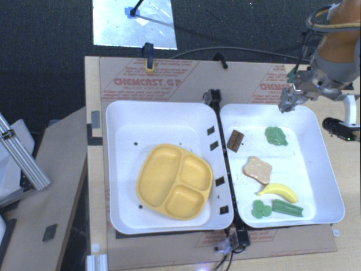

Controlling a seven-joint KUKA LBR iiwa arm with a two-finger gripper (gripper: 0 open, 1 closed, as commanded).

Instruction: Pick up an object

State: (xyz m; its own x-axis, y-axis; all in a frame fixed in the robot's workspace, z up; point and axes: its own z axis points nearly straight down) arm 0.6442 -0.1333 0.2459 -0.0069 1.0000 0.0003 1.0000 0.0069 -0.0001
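The tool (289,101) hangs over the right bin (324,151) at its 12 o'clock rim; it is too small and blurred to tell how it stands. In this bin lie a chocolate bar (234,140) at 10 o'clock, a green leaf (276,135) at 1, bread (258,170) near the middle, a banana (278,192) below it, and what looks like broccoli (261,209) beside a green pod (288,208) at 6. The left bin (124,129) holds a yellow tray (175,180).

The bench (67,151) carries a printed sheet (169,78) bearing two white bins, left (121,129) and right (321,174), side by side.
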